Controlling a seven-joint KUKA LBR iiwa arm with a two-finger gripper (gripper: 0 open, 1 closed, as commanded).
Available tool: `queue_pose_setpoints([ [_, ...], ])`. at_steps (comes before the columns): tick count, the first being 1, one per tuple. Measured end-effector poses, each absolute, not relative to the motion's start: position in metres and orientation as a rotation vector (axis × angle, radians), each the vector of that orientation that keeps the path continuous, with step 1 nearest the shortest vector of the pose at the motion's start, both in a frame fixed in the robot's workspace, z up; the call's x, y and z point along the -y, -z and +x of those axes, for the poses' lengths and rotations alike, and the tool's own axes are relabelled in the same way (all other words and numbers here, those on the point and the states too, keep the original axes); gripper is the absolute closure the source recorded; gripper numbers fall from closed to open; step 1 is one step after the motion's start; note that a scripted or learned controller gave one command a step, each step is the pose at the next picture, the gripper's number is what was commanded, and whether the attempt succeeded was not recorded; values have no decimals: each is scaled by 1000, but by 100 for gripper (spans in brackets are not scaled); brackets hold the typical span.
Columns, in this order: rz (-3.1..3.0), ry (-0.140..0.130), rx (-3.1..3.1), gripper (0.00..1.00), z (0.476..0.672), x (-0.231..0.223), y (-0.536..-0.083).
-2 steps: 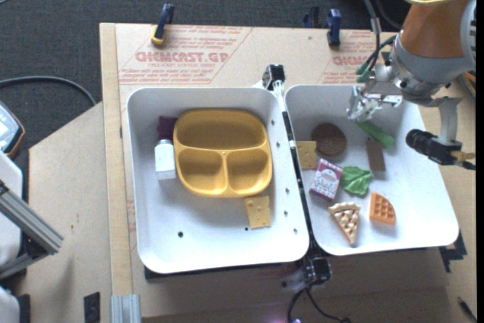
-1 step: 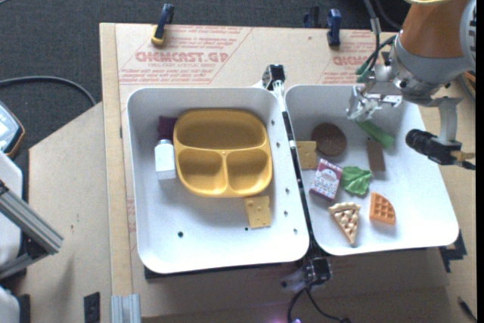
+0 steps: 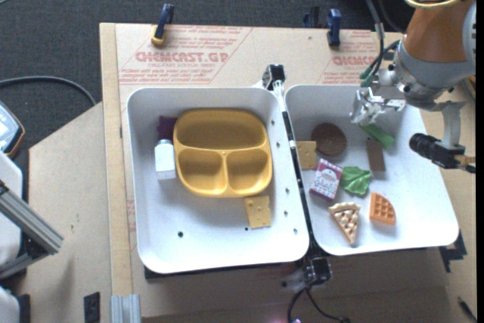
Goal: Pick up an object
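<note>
The pincer hangs over the right bin, just above a green leaf; I cannot tell its state. A brown cookie lies just beside it.

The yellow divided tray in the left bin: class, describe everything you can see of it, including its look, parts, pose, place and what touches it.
The yellow divided tray looks like matte plastic, a rounded rectangle with raised ridges splitting it into one long compartment at the far side and two smaller ones nearer the camera. It lies flat, open side up, in the left bin, slightly towards the far wall. A small white bottle sits against its left rim, and a cheese slice lies just off its near right corner.
</note>
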State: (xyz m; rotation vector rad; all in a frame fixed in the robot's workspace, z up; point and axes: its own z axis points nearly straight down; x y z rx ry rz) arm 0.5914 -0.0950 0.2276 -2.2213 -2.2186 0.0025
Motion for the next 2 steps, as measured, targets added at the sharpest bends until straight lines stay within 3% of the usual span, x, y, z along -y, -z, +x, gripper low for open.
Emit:
queue_pose_setpoints([
  [1, -2218, -1, 2221, 100, 584, 83, -230],
  [2, -2218, -4, 2221, 100, 591, 84, -214],
])
